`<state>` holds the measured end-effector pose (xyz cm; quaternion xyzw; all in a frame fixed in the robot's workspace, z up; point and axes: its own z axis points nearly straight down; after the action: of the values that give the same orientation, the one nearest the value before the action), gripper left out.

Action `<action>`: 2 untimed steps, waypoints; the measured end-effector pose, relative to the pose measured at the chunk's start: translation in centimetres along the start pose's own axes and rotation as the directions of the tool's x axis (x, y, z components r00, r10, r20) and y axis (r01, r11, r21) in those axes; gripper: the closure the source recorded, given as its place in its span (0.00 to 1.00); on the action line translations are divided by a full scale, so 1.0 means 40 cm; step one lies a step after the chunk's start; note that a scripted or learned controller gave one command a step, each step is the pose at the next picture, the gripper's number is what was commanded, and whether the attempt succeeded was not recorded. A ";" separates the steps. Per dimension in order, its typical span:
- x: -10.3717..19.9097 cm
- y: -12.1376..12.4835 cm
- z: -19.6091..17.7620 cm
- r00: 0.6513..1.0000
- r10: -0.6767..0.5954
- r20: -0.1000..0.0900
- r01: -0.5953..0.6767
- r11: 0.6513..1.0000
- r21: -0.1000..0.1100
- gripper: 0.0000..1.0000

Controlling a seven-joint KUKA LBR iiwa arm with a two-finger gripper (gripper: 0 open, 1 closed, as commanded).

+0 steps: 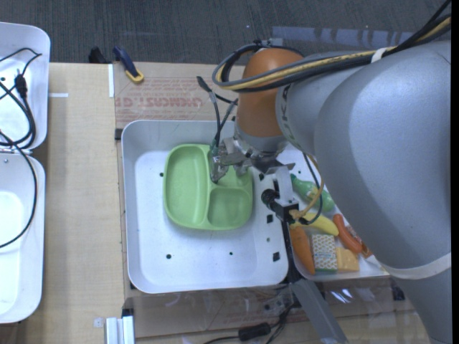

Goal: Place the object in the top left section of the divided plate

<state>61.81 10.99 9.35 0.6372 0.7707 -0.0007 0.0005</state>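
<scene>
— Green plastic, the divided plate (197,192) lay centre frame in the left white bin (143,213), the gripper (224,158) over its upper right rim. The object? I couldn't pick it out.

— Jaws?

— Couldn't tell, open or shut. Probably light and rigid, like the toy food (326,239) at lower right. Room lay clear leftward; bin walls crowded the right.

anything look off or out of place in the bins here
Nothing stands out. The green divided plate lies flat in the left bin, toy food is heaped in the right bin, and the gripper sits over the plate's upper right edge.
</scene>
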 end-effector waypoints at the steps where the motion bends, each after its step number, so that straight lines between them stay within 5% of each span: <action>1: -0.142 -0.109 -0.251 0.951 0.310 -0.005 -0.310 0.951 -0.004 0.00; 2: -0.146 -0.111 -0.267 0.951 0.310 -0.001 -0.310 0.951 0.002 1.00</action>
<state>58.55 4.46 20.03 0.7503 0.6611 -0.0007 -0.0004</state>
